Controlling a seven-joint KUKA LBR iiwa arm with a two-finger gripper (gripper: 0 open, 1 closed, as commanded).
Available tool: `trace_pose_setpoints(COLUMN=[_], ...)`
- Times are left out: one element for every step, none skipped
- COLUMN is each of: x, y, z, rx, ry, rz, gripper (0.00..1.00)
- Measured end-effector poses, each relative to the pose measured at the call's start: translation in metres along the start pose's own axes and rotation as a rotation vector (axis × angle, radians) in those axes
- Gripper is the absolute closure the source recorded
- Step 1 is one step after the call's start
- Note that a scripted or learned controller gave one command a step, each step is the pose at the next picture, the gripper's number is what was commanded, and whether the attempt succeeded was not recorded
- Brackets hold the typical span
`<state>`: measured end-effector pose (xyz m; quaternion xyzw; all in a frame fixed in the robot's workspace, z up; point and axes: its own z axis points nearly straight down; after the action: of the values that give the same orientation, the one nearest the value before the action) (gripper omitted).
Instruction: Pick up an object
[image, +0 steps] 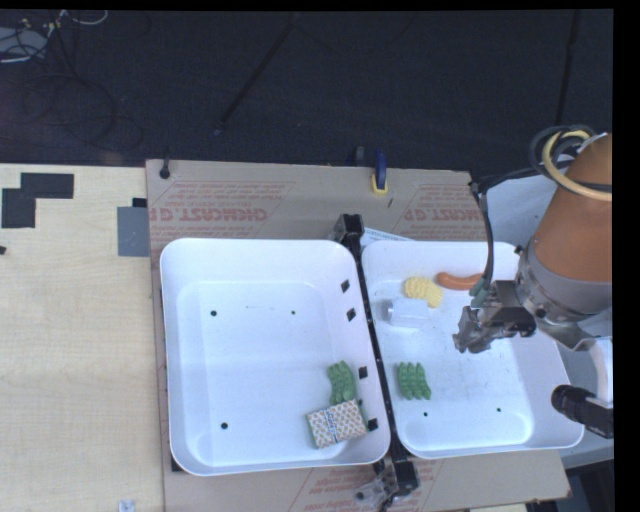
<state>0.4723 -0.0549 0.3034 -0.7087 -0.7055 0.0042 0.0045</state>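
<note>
My gripper (468, 338) hangs over the right bin (470, 430), right of its middle, with dark fingers pointing down and left. A yellow ridged piece (422, 290) and an orange carrot-like piece (458, 281) lie at the bin's far side, up and left of the gripper. A clear, pale object (405, 314) lies just below the yellow piece. A green bumpy piece (412, 380) sits near the bin's left wall, down and left of the gripper. Nothing shows between the fingers.
The left bin (200, 300) holds a second green bumpy piece (342, 381) and a patterned beige block (335, 423) near its right front corner. A black divider (365, 330) runs between the bins. The arm's orange and grey body (575, 240) looms at the right.
</note>
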Motion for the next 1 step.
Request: trace_pose_setpoints(x=[0.0373], y=[0.0691], z=[-0.0688], rx=[-0.02], ry=[-0.001], rz=[-0.009], gripper=[1.0])
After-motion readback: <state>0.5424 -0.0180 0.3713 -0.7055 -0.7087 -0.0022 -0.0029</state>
